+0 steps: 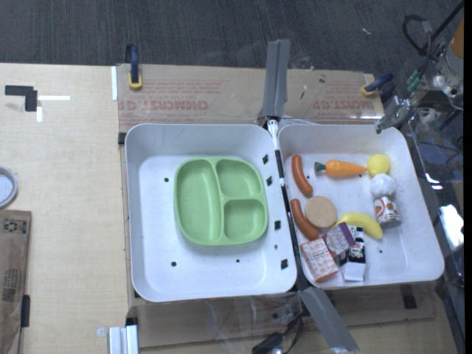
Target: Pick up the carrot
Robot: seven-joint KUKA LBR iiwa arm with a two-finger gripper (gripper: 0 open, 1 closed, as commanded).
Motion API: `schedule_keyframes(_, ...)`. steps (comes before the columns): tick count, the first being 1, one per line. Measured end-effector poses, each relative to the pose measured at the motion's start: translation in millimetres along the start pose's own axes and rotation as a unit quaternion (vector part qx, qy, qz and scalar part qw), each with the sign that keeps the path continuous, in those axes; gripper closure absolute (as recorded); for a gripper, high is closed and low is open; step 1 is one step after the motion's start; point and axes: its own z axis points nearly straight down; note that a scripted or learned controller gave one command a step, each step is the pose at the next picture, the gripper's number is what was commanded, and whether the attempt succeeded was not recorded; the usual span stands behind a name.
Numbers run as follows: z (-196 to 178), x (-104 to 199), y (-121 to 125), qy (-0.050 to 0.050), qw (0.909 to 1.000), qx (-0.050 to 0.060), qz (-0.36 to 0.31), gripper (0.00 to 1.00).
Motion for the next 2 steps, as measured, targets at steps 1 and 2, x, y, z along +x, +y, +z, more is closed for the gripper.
schedule_keyframes(1,140.6,4.2,24.0,0.000,0.9964,0.000,-0.085,0.00)
schedule_keyframes(2,166.4,39.3,-3.6,-0.002,0.9997,-0.011,0.022,0.00)
